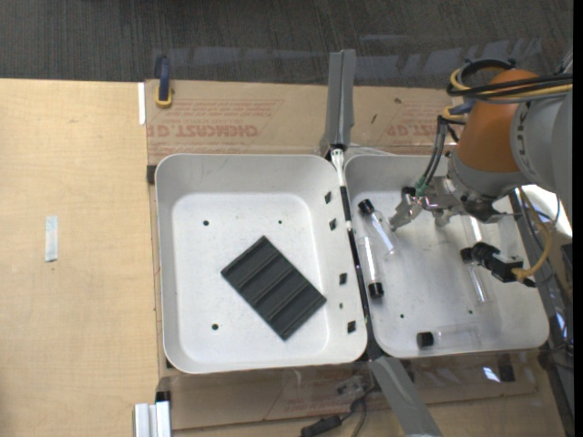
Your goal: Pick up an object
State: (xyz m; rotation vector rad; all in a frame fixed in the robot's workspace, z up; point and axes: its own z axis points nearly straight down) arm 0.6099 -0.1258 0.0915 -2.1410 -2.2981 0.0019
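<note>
A black ribbed rectangular block (273, 287) lies at a slant in the middle of the left bin (182, 335). The right bin (510, 335) holds several clear tubes with black caps: one near its upper left (375, 227), one along its left wall (372, 267), one by the front wall (446, 337) and one right of centre (476, 283). My gripper (407, 211) hangs over the upper middle of the right bin, just right of the upper-left tube, under the orange wrist band (492, 126). I see nothing held in it.
A raised divider (346, 235) with black clips separates the two bins. Cardboard (237, 121) lies behind the bins and a wooden bench top (73, 244) to their left. Yellow and black cables (533, 258) loop off the arm over the right bin's right side.
</note>
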